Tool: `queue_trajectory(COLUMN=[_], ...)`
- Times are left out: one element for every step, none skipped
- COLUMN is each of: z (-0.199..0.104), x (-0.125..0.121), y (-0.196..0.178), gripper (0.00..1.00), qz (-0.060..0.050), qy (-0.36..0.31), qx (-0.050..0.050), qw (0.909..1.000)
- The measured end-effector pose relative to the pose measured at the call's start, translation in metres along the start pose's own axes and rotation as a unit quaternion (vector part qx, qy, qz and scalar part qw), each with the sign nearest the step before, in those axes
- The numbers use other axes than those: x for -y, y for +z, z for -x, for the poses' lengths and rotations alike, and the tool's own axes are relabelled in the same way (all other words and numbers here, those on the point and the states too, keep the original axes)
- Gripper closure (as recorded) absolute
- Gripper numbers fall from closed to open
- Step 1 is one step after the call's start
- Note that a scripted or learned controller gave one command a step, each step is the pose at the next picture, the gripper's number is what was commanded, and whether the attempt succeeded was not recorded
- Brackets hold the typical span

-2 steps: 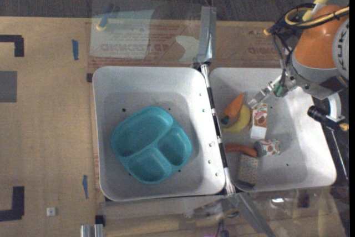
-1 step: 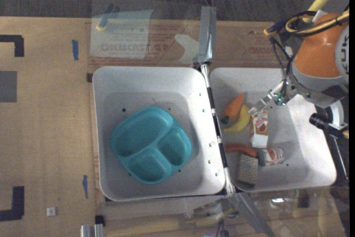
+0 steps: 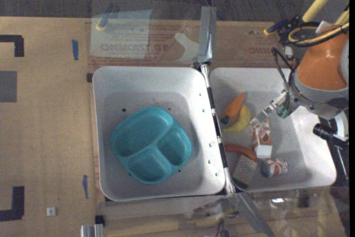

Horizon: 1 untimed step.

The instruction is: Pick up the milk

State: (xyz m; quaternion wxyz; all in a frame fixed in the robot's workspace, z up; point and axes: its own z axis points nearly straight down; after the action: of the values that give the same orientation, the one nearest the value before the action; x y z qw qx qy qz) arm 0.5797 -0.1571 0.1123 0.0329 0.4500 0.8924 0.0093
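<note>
We see the gripper hanging over the right bin, just above and to the right of the milk, and we cannot tell how it is set. The arm reaches in from the right, its rounded orange band bulging above a grey wrist, with black cables looping around its upper side.

The milk is a small carton with a white end and red-brown printed sides, lying near the middle of the right bin, not lifted. Just left of it we find a yellow rounded toy with an orange carrot shape leaning across it. Below lie a slim red-orange piece, a flat grey speckled block and a small can on its side.

The left bin holds a smooth teal divided plate with three compartments. Both bins sit on a pale wooden bench.
</note>
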Motion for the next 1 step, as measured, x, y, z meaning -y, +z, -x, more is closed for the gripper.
queue_trajectory(z=[-0.0125], x=[0.023], y=[-0.0006], gripper=[0.0], qz=[0.0], qy=[0.126], qx=[-0.001], qw=[0.992])
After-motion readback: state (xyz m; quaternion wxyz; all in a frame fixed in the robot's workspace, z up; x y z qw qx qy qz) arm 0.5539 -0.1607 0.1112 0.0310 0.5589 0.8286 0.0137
